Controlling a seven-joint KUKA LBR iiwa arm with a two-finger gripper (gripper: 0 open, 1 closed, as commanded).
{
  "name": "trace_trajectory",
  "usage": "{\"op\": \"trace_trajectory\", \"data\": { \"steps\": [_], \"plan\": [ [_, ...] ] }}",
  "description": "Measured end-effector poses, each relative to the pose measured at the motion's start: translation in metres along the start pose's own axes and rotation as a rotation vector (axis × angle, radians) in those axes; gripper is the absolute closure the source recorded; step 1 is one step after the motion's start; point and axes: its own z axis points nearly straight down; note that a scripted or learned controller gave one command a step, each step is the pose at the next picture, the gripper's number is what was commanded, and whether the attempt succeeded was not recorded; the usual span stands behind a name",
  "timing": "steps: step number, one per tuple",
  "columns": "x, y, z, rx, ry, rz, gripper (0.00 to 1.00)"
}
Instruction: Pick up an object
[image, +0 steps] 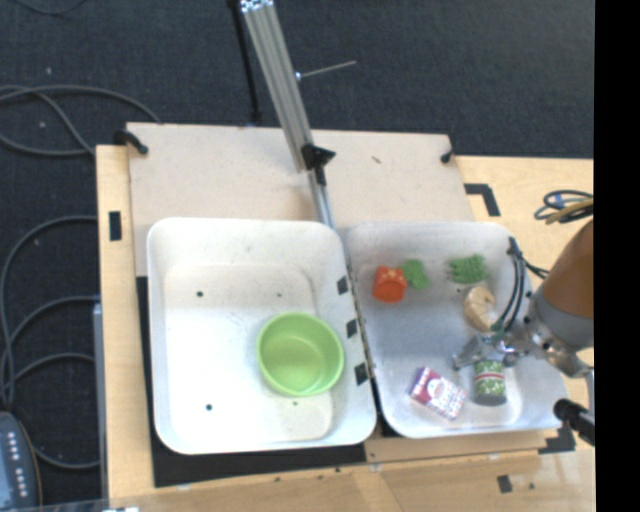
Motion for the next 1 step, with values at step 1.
{"op": "trace_trajectory", "data": {
  "steps": [1],
  "plan": [
    [-0.001, 0.0012, -0.012, -0.005, -0.001, 0.004, 1.0]
  ]
}}
